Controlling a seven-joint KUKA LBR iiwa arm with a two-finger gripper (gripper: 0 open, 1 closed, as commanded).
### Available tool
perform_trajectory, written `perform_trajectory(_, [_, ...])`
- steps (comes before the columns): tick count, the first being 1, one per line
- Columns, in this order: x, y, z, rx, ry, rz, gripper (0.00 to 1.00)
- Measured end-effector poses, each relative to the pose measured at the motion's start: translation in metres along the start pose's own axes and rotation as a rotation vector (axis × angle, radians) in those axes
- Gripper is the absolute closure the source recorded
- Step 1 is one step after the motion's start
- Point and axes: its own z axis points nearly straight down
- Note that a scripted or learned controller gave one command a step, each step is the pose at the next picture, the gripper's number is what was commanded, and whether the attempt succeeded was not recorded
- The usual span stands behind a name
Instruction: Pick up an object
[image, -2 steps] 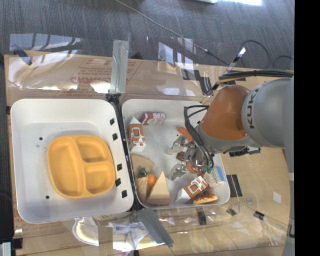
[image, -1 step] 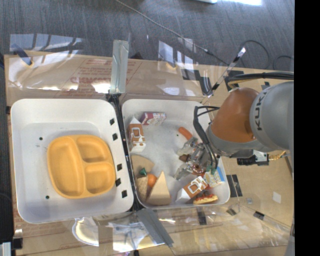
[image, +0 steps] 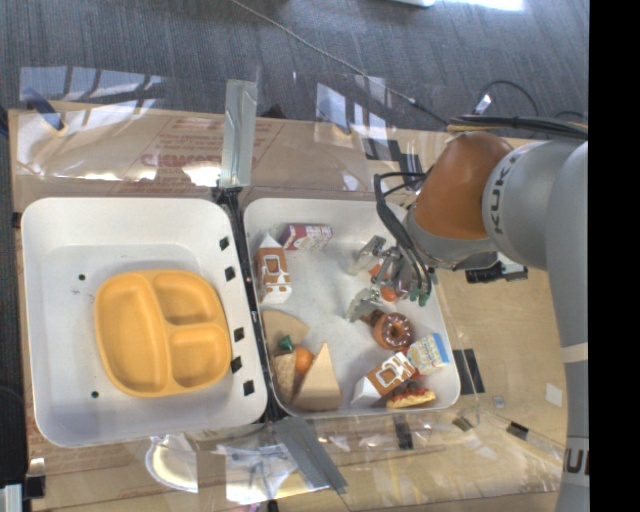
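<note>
1. Gripper (image: 364, 281): hangs over the right bin's bare middle; its two fingers stand apart, one above the other, with nothing between them.
2. Chocolate doughnut (image: 392, 329): lies just below the lower finger, in the right bin (image: 330, 212).
3. Small cartons (image: 273, 271): scattered along the bin's top and left wall; more packets (image: 412, 365) crowd its lower right corner.
4. Wedge-shaped piece (image: 318, 378): rests at the bin's bottom, beside a small orange item (image: 304, 357).
5. Yellow divided tray (image: 161, 331): sits in the left bin (image: 60, 225).
6. Arm (image: 500, 200): reaches in from the right.
</note>
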Motion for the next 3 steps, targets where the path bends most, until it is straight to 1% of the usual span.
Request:
perform_trajectory(1, [0.046, -0.012, 0.001, -0.002, 0.003, 0.105, 0.00])
perform_trajectory(2, [0.044, -0.009, -0.007, -0.003, 0.004, 0.095, 1.00])
perform_trajectory(3, [0.047, 0.098, 0.002, 0.000, 0.004, 0.221, 1.00])
